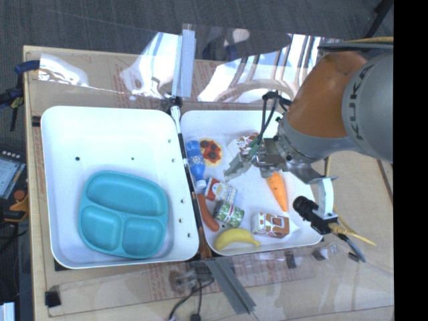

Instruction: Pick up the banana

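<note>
The banana [237, 239] is lying in the right bin [294, 122], close to its near rim. It is small, bright yellow and gently curved, with its ends dipping toward the rim and its back arching up. Its long axis is running roughly left to right across the camera view.

The right bin is holding a crowd of small things. A hot dog [206, 212] is lying just left of the banana, a green can [229, 214] is sitting just above it, and a brown-and-white carton [271, 225] is sitting just to its right. Farther back a carrot [278, 190], a blue bottle [195, 159] and a pizza slice [212, 151] are resting. The left bin [107, 129] is holding a teal divided tray [124, 214].

The gripper [235, 168] is hanging over the middle of the right bin, well apart from the banana, with the arm [348, 105] reaching in from the right. Its fingers are standing apart, with nothing between them.
</note>
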You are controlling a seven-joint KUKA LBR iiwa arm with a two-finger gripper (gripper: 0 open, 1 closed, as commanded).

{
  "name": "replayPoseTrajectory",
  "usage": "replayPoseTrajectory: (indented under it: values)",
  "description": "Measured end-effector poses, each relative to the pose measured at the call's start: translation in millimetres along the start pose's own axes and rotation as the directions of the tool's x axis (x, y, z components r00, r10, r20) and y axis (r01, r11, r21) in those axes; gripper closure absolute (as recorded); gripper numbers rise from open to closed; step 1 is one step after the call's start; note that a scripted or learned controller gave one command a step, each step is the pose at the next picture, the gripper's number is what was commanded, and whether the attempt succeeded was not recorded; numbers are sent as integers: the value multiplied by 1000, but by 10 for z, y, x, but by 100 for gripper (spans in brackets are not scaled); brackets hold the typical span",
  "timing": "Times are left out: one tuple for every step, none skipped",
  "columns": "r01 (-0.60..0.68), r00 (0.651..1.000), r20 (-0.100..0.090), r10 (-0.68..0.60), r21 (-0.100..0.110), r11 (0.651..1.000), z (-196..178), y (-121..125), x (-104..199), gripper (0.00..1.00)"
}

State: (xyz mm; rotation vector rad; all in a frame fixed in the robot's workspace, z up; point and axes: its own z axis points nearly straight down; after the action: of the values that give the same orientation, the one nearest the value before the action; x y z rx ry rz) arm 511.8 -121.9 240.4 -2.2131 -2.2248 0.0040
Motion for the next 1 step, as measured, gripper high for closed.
replayPoseTrajectory:
  values:
    - [94, 996, -2, -94, 4, 996, 1176, -367, -194, 0]
